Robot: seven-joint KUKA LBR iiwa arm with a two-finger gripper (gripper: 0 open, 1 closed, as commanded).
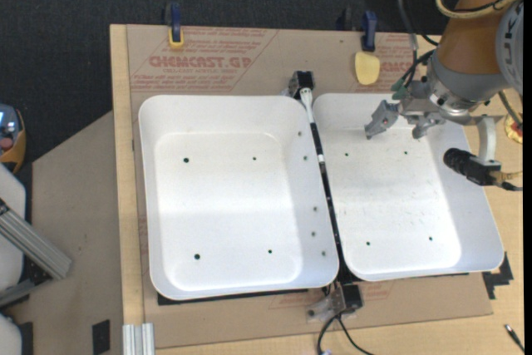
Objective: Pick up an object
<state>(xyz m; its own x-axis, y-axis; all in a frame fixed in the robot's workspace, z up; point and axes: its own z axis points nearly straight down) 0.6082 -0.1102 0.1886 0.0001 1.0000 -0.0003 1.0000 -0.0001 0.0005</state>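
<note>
- The gripper (401,122) hangs over the far end of the right bin (465,258), fingers spread wide, nothing between them.
- A pale yellow object (366,67) lies on the bench (125,145) beyond that bin, near a blue clamp (368,27).
- The left bin (158,179) sits alongside.

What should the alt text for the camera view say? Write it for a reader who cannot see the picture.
A grey robot arm with an orange band reaches in from the right, its two-finger gripper open over the far end of the right white bin. The left white bin lies beside it on a cardboard-covered bench.
</note>
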